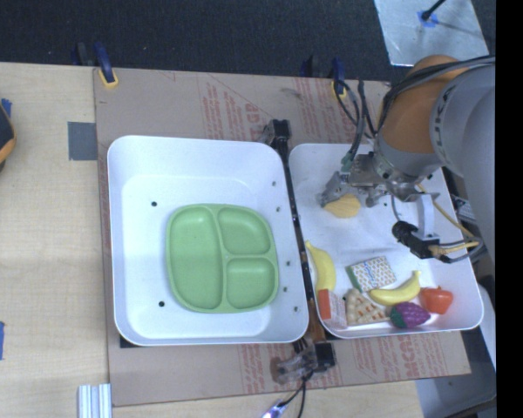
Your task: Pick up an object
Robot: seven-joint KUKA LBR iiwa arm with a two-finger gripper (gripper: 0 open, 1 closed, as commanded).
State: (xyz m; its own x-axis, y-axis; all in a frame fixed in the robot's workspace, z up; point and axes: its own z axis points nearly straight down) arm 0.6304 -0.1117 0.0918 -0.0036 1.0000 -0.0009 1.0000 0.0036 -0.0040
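Now | pincer (347, 192) | spread open over yellow piece (342, 206) | right bin (307, 168)

— How many white bins are there?
— Two, a left bin (122, 233) and a right bin (318, 164).
— How many plates?
— One green plate (220, 257).
— And bananas?
— Two, one banana (322, 266) by the wall and another banana (395, 291) lower down.
— Anything else?
— One pale yellow piece (342, 206), one checked card (372, 273), one waffle (361, 306), one purple fruit (409, 314) and one red fruit (436, 300)
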